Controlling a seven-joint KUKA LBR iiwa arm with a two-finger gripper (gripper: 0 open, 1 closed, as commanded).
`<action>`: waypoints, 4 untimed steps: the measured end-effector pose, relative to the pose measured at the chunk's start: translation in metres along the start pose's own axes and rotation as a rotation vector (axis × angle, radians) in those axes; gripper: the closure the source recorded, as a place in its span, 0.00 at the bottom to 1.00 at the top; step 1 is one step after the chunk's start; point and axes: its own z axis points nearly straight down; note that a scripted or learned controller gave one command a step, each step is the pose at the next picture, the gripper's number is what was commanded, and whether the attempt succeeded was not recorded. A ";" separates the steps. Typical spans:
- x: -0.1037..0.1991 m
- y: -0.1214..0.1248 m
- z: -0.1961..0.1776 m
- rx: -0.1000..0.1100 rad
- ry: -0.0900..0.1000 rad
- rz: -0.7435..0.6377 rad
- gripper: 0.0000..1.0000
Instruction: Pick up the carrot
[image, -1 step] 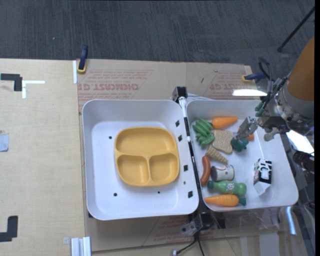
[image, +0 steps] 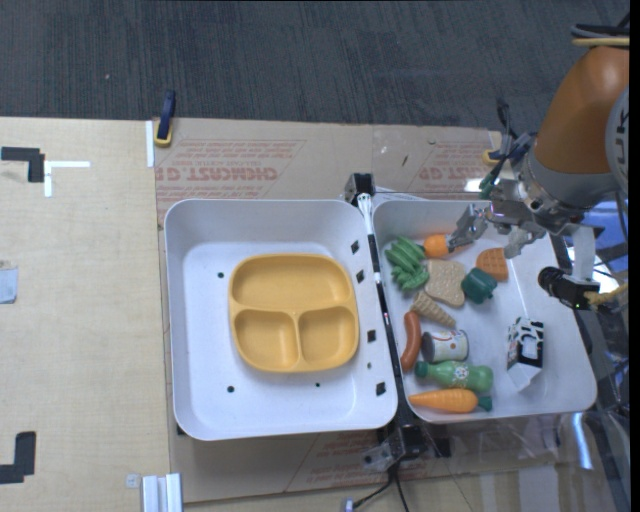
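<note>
— Nearest us, that long orange plastic carrot (image: 443, 401) lies flat against the right white bin's (image: 566, 382) front wall?

— Yes. Gripper (image: 491, 226) hangs released over the far end, well apart.

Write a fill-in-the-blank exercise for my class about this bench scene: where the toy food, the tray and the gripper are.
1. The yellow divided tray lies in the ______ bin.
2. The carrot lies at the near edge of the right bin, just below the green ______.
3. The gripper hovers over the ______ end of the right bin.
4. The tray has ______ compartments.

Missing words: left; bottle; far; three
</note>
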 end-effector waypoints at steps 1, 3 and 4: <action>-0.044 0.030 0.093 -0.001 0.000 -0.061 0.00; -0.004 0.068 0.115 -0.016 -0.003 0.467 0.00; -0.029 0.028 0.126 0.001 0.001 0.899 0.00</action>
